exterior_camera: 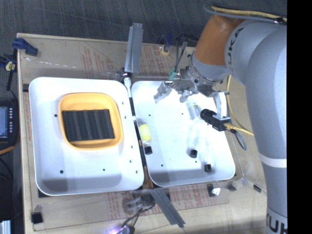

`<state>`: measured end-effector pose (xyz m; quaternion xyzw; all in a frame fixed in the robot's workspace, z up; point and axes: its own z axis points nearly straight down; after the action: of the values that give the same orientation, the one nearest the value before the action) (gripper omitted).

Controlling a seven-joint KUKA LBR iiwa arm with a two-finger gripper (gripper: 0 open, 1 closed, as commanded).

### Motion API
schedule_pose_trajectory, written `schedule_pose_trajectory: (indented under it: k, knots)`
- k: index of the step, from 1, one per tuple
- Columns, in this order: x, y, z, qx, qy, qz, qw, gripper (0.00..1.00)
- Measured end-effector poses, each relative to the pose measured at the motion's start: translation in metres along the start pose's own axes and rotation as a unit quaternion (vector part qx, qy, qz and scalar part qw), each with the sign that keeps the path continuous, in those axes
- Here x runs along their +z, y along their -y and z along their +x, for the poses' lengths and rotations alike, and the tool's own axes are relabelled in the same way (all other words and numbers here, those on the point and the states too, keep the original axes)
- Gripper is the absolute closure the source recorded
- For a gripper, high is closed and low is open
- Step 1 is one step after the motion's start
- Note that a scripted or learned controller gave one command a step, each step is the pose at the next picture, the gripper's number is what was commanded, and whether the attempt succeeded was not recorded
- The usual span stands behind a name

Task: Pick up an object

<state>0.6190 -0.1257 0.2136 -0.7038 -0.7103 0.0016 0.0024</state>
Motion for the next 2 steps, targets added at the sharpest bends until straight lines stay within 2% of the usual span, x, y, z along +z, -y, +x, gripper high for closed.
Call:
schedule_pose_trajectory:
  k: [1,2]
  knots:
    - [0.099,0.098,0.023,0.002,0.005,-0.001,1.0,0.0]
    - [0.123,0.094,-0.031,-0.003,0.0,-0.001,1.0,0.0]
